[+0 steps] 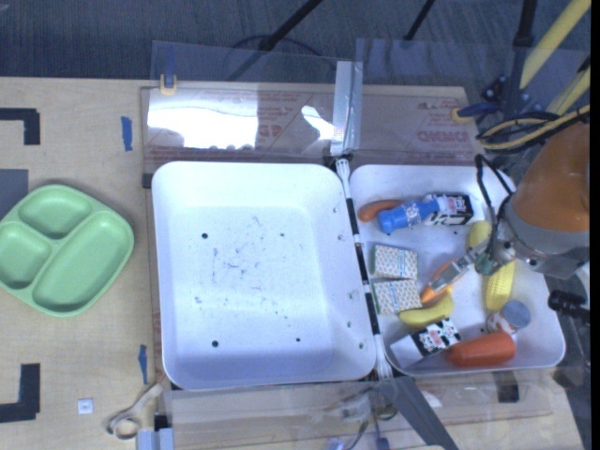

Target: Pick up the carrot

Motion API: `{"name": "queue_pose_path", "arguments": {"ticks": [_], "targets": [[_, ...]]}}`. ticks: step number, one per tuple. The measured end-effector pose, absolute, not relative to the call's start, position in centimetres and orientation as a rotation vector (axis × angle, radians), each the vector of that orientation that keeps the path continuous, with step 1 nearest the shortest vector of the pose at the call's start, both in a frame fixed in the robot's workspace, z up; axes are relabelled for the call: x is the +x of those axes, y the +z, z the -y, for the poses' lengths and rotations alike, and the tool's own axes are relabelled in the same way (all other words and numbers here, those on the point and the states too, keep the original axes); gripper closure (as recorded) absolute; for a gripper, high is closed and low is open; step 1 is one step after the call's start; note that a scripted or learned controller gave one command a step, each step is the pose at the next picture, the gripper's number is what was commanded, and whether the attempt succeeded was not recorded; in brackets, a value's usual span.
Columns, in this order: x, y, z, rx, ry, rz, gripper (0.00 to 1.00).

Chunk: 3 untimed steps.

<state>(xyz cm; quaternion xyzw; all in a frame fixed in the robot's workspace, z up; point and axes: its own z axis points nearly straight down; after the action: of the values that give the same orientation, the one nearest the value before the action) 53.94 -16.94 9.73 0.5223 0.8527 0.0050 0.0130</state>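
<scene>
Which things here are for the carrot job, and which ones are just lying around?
For the job:
- carrot, orange, at the right bin's back
- gripper, low over that bin's middle

Just lying about:
- blue bottle
- banana
- corn
- two patterned packets
- orange-red toy
- left bin
- green plate

one fixed cam, overhead at slant, both bins [169,251] in frame
</scene>
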Motion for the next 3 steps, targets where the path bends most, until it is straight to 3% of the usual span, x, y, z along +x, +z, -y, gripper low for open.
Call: {"name": "queue_pose_path", "arguments": {"ticks": [1,2,3], "targets": [[56.0,8.7,16.0,1.377,0.005,-2.815,0.0],[57.1,8.7,16.1,1.525,0.005,-2.738,0.0],[51.5,8.7,15.6,1.228,0.004,-2.883,0.0]]}}
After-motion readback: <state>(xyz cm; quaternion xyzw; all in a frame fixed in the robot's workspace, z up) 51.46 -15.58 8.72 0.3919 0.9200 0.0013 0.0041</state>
